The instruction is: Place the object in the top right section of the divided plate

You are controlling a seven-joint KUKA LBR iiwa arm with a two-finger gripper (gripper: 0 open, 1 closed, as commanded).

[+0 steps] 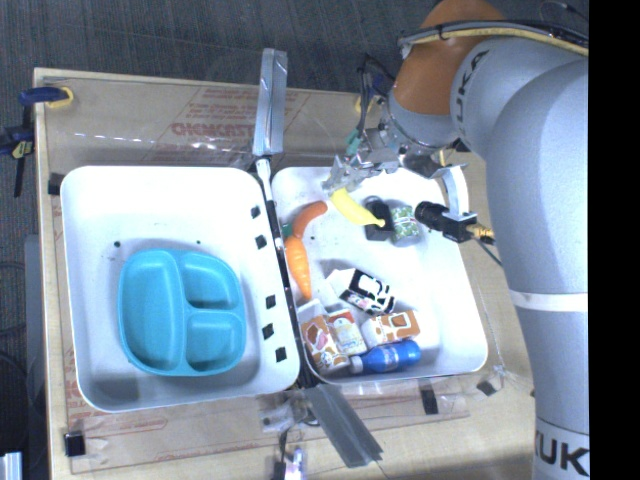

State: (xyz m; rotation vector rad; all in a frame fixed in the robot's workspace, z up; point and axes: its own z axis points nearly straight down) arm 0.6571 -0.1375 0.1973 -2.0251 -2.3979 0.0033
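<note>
A light blue divided plate (pixel 183 311) lies in the left bin (pixel 90 208), with one long section on its left and two smaller ones on its right. My gripper (pixel 347 175) hangs over the far end of the right bin (pixel 455 298), just above and left of a yellow banana (pixel 352 209). Nothing can be made out held in it. Close by lie an orange carrot (pixel 298 267) and a reddish sausage (pixel 306 217), both against the bin's left wall.
The right bin also holds a black object (pixel 378 211), a green cube (pixel 405 224), a black-and-white item (pixel 367 292), small cartons (pixel 340 334) and a blue bottle (pixel 388 357). A divider wall (pixel 268 268) separates the bins. The arm's grey body (pixel 530 118) looms over the right side.
</note>
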